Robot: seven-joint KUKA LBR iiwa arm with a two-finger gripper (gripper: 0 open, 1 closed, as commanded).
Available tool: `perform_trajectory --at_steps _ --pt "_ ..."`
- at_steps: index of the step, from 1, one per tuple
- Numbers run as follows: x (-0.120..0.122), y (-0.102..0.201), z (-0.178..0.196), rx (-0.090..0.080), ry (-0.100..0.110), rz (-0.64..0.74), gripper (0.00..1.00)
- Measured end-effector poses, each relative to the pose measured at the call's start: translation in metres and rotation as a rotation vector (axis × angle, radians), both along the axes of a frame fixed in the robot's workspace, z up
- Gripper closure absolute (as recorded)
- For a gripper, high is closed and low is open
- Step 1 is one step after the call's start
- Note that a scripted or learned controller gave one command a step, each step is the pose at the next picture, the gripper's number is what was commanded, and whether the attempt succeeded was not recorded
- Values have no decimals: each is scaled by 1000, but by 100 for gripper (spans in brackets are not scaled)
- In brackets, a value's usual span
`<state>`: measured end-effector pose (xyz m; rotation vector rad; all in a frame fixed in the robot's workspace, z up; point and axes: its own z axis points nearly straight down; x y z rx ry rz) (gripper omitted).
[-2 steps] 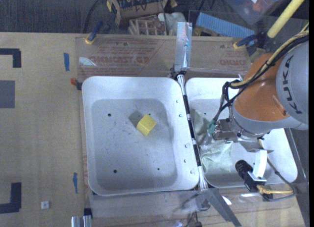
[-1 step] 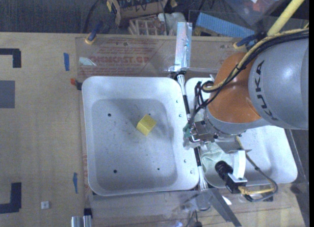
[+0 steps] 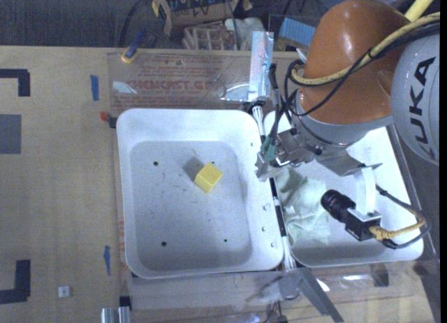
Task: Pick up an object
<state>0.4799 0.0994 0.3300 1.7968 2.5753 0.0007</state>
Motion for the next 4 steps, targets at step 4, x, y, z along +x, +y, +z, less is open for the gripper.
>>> perform_trajectory --at_steps 4 --pt "23 104 -239 3 -1 -238 100"
